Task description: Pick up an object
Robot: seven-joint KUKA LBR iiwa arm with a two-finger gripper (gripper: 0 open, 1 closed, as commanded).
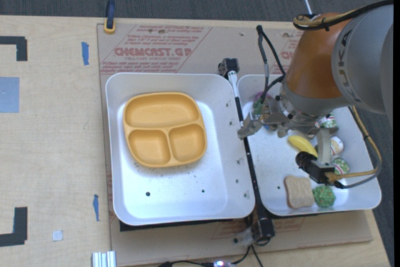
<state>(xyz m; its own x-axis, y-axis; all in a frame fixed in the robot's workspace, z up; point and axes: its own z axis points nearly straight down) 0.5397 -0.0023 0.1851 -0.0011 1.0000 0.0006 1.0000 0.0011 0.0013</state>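
Observation:
My gripper (261,120) hangs low over the upper left part of the right bin (270,162), close to the wall between the two bins. The grey and orange arm above it hides that end of the bin. Just right of the gripper lies a yellow banana (302,144). A tan bread slice (299,192) and a green broccoli piece (324,196) rest near the bin's front edge. A small green and white round item (340,166) and a pale item (336,146) lie at the right. No object shows in the gripper.
The left bin (156,194) holds a yellow divided plate (165,128) in its upper half. A black clamp (229,65) sits at the top of the wall between the bins, and another clamp (262,229) sits at the bottom.

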